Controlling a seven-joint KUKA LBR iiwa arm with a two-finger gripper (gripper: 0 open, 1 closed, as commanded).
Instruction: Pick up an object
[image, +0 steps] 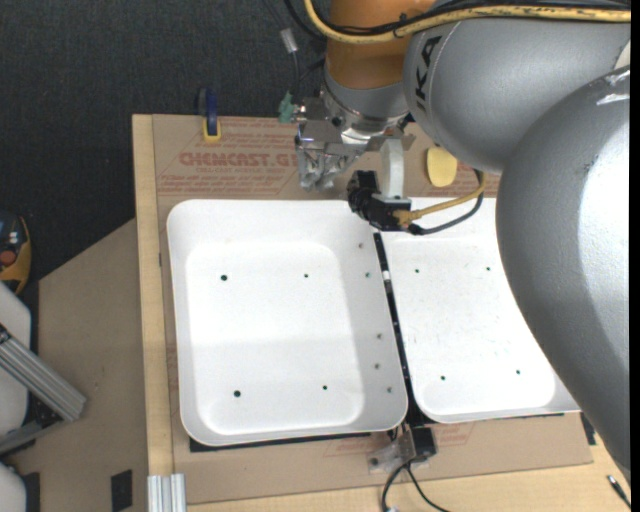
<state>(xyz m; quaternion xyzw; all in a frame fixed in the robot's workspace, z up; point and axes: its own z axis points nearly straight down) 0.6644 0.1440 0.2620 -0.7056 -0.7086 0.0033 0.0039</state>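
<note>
My gripper (319, 168) hangs below the orange band of the arm, over the printed cardboard just behind the back edge of the left bin (190, 300). A pale yellow object (441, 165) lies beside the arm, near the back edge of the right bin (470, 400); the arm hides part of it. It sits about a hand's width to the right of the gripper. Nothing shows in the gripper's grasp from this angle.
The grey arm covers the upper right of the view and the right bin's far side. A black fitting with a yellow cable (375, 205) hangs over the divide between the bins. A blue clamp (210, 112) grips the board's back edge. An aluminium rail (40, 375) lies at lower left.
</note>
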